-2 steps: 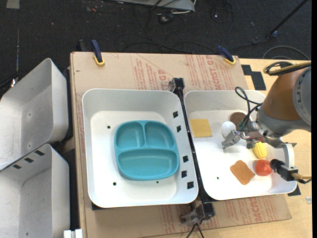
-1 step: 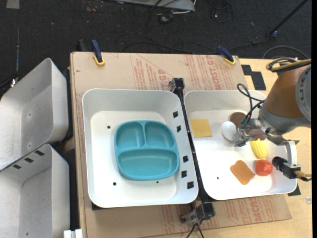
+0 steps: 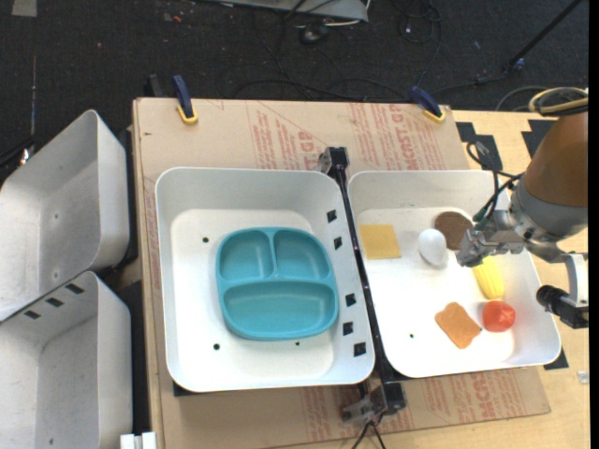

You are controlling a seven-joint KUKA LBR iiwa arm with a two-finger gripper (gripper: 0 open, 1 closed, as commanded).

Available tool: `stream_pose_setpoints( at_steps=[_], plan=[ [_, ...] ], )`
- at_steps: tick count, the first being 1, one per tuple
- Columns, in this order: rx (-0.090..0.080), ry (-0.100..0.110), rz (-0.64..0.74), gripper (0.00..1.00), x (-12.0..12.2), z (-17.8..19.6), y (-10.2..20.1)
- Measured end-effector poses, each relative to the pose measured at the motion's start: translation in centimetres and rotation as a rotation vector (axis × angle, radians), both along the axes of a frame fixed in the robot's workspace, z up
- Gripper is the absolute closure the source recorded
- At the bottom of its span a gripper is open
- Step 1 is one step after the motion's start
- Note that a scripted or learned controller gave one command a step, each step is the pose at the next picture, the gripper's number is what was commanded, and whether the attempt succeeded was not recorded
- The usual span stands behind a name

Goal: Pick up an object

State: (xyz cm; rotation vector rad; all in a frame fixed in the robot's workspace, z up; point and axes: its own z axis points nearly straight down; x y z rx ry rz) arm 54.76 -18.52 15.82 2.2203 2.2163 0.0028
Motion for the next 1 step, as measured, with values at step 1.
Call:
stream_pose_setpoints(
  at_steps=[1],
  plan=[
    [0.0,-0.001,0.005,1.0,-0.05,4.39,0.41]
  ],
)
